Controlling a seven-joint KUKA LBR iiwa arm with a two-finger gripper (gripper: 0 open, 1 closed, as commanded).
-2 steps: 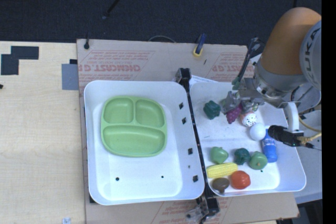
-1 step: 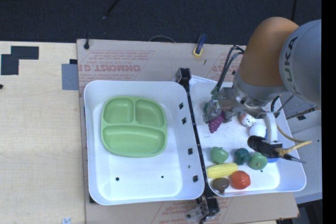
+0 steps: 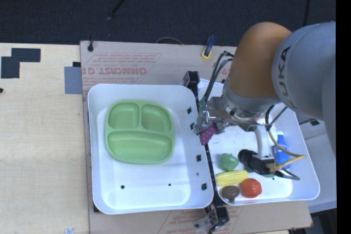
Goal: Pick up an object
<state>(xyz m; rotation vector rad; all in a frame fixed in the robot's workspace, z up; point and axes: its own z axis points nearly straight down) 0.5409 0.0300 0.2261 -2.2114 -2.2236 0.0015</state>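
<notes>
White plastic bins sit side by side on the surface. In the camera view the pick looks under way but unproven. The gripper (image 3: pixel 208 124) hangs at the left edge of the right bin (image 3: pixel 307 186), with a small purple lump (image 3: pixel 207 135) directly beneath it. I cannot tell whether the jaws are open, closed or gripping it. Nearer in that bin lie a green rounded toy vegetable (image 3: pixel 229 161), a yellow corn cob (image 3: pixel 232 177), a red tomato (image 3: pixel 251 188) and a brown rounded piece (image 3: pixel 230 192). The left bin (image 3: pixel 137 192) holds a green divided plastic plate (image 3: pixel 140 131).

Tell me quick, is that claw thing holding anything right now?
Gripper: cannot be told. It sits right at a purple object by the left wall of the right bin, but a grip on it is not clear.
</notes>
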